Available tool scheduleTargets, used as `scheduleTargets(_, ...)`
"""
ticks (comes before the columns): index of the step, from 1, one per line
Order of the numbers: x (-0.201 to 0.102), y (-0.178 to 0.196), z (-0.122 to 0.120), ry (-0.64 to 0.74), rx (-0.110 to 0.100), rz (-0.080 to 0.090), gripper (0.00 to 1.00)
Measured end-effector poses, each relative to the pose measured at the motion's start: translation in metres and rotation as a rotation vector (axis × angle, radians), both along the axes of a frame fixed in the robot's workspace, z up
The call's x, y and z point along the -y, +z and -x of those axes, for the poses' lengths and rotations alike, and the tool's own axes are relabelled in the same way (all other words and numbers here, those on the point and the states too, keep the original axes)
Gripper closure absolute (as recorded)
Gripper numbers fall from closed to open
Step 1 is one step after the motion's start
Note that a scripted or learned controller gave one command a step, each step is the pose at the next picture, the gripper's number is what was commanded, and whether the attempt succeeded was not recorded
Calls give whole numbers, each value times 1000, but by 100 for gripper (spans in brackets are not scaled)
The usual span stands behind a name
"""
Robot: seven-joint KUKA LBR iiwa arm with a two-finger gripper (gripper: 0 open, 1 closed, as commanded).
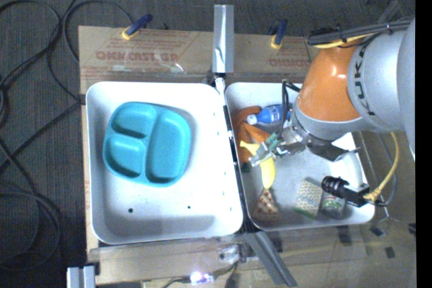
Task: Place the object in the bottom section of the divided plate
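A light blue divided plate (pixel 148 141) lies in the left white bin (pixel 162 212), with two small sections on its left and one large section on its right. My gripper (pixel 264 150) is down in the right bin (pixel 297 175), at its left side. It sits just above a yellow banana (pixel 268 173) and against an orange object (pixel 246 133). The wrist hides whatever lies directly under it. I see nothing lifted off the bin floor.
A blue bottle (pixel 271 114) lies at the back of the right bin. A pizza-slice toy (pixel 266 202), a patterned packet (pixel 308 195) and a dark can (pixel 331 206) sit near its front edge. A metal divider (pixel 223 44) runs between the bins.
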State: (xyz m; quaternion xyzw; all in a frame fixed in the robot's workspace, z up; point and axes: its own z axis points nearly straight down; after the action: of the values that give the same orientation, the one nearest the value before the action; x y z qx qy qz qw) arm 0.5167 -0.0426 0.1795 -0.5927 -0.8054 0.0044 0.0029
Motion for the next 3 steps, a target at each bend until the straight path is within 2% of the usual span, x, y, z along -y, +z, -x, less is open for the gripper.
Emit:
scheduleTargets(1,-55,36,-85,200,2,-1,100)
scheduleTargets(2,-94,9,-110,279,2,-1,100)
scheduleTargets(3,-159,22,-98,577,2,-5,100)
